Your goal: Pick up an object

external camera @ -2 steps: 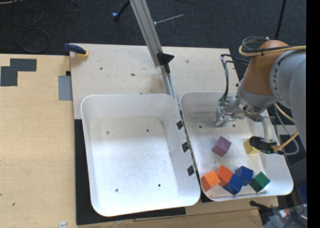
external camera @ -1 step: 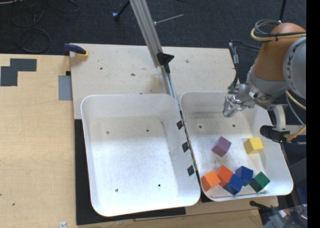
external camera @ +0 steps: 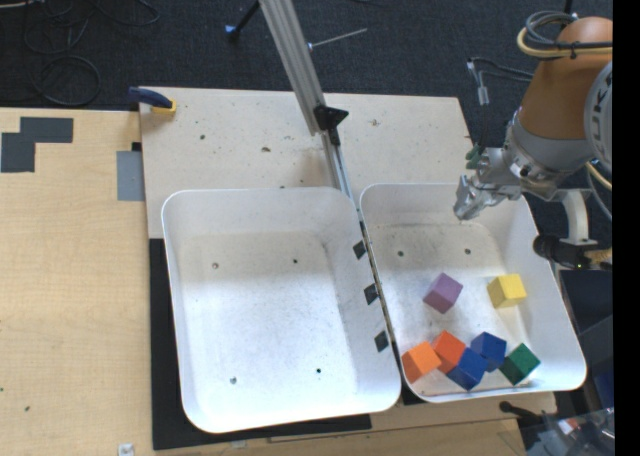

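Along the tabletop's (external camera: 250, 139) far left edge lies a small blue and yellow clamp (external camera: 152, 100). The left bin (external camera: 180, 244) sits toward the tabletop's near side, its white floor speckled with dark marks. A slanted aluminium bar (external camera: 292, 44) rises from the tabletop's far side and comes down to the seam between the two bins, where small black clips (external camera: 370, 293) line the shared rims. The right bin (external camera: 548, 294) holds all the blocks. Near its middle lies a purple cube (external camera: 442, 293), tilted on a corner, and toward the bin's right wall sits a yellow cube (external camera: 507, 290), well apart from the purple one. Along the near edge the others cluster together: an orange cube (external camera: 421, 360) at the left, a red-orange cube (external camera: 449, 348) touching it, two blue cubes (external camera: 477, 359) pressed together, and a green cube (external camera: 520, 363) nearest the near right corner. The hand (external camera: 470, 202) hangs over the far right corner of the right bin, well apart from every block, with nothing seen in it; whether it is released or clenched cannot be told.
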Tool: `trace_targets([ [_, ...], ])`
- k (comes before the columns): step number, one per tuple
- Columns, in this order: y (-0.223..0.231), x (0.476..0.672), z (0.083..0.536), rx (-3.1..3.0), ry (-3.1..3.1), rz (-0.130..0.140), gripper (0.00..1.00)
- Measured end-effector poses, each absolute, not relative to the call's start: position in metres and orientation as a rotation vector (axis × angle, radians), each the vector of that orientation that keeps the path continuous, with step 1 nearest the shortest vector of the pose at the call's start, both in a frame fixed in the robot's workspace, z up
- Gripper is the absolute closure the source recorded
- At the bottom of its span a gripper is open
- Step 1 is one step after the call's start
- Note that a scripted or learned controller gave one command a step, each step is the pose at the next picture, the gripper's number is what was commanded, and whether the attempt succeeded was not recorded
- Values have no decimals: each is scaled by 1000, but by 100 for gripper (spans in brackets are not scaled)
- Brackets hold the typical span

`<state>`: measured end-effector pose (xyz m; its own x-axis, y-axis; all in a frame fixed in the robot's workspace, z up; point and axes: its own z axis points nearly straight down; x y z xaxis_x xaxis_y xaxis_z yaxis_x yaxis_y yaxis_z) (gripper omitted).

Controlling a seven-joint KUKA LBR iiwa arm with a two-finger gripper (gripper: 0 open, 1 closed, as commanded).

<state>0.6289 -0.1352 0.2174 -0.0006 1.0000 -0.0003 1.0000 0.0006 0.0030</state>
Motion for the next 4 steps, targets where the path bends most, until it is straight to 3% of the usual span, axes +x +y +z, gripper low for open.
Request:
trace_targets([
  [1,-137,629,250,2220,2221,2,100],
  [4,-5,562,236,2222,2229,-4,100],
])
